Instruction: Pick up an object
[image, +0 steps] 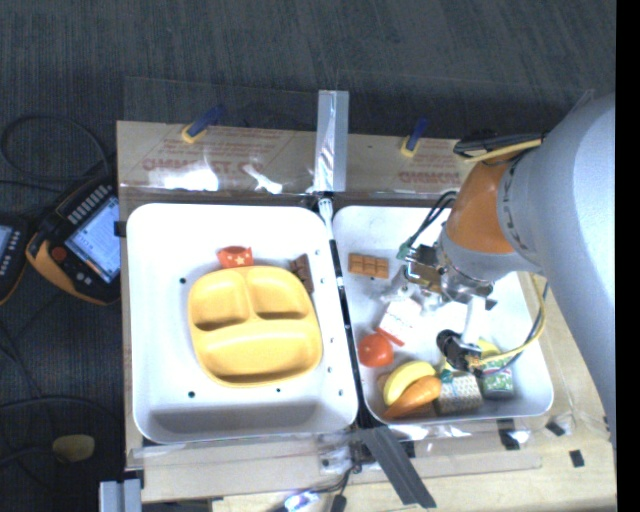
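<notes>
The grey arm with its orange band (478, 215) reaches in from the right over the right-hand shallow white bin (520, 395). Its end effector (432, 283) hangs low in the middle of that bin, just above a small white card with red print (398, 322); whether it is spread or pressed together cannot be told, as the wrist hides it.

Near the bin's front lie a round red tomato-like ball (376, 349), a yellow banana (404, 379) touching an orange carrot-shaped piece (416, 397), and a small grey-patterned box (459, 395) beside a green-labelled packet (497, 381). A brown waffle-like bar (367, 265) lies toward the back.

In the left-hand white bin (150, 330), a yellow divided plastic plate (255, 325) rests with a small red piece (235, 256) at its far rim.
</notes>
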